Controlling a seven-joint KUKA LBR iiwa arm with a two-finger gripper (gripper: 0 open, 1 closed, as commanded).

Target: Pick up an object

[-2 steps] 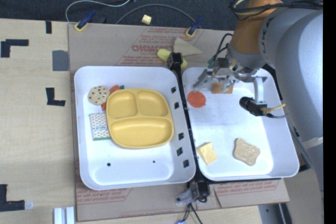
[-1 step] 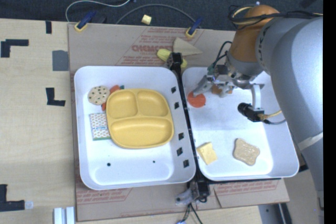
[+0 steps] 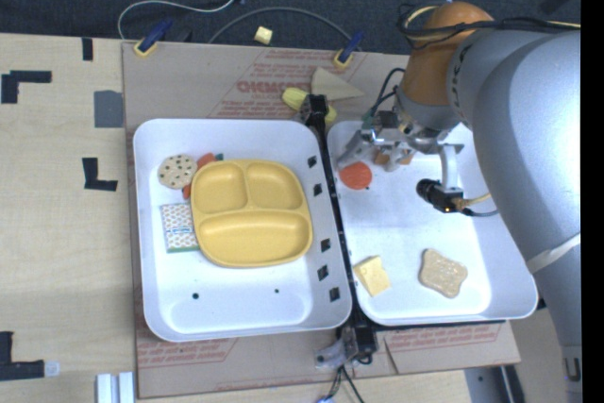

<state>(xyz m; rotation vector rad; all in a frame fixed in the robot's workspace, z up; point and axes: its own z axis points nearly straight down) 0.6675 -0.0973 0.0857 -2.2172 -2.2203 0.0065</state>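
You are looking down at two white bins lying side by side. The arm (image 3: 528, 109) is reaching in from the right and is hanging over the far end of the right bin (image 3: 510, 297). Its gripper (image 3: 373, 146) is sitting just above and beside a small red-orange round piece (image 3: 356, 175), which is lying on the bin floor near the divider. You cannot tell from this angle how the gripper is set, and nothing is showing in its grasp. A yellow wedge (image 3: 373, 276) and a tan bread slice (image 3: 443, 273) are lying toward the near end of the same bin. In the left bin (image 3: 236, 311), a yellow divided plate (image 3: 252, 212) is sitting centrally, with a cookie (image 3: 176, 171) and a patterned cracker (image 3: 177, 226) resting along its left side
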